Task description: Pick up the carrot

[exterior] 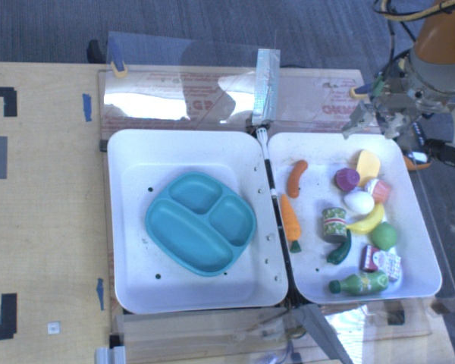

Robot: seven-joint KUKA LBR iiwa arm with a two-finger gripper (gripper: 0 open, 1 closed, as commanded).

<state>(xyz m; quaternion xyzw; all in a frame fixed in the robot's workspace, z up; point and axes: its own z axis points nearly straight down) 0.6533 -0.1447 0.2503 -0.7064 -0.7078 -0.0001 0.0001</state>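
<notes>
The carrot [289, 217] is orange with a small green stem end. It lies along the left wall of the right bin [425, 237], pointing toward the back. My gripper [379, 118] hangs over the back right corner of that bin, well away from the carrot and above the yellow toy [368, 162]. Nothing is seen in its grasp. The arm's orange band [440, 40] is at the top right.
An orange sausage [296, 178] lies just behind the carrot. Several toy foods crowd the right bin: a purple piece [347, 178], egg [359, 202], banana [368, 221], can [334, 222], cucumber [339, 250], green bottle [360, 283]. The left bin [125, 203] holds a teal divided plate [201, 222].
</notes>
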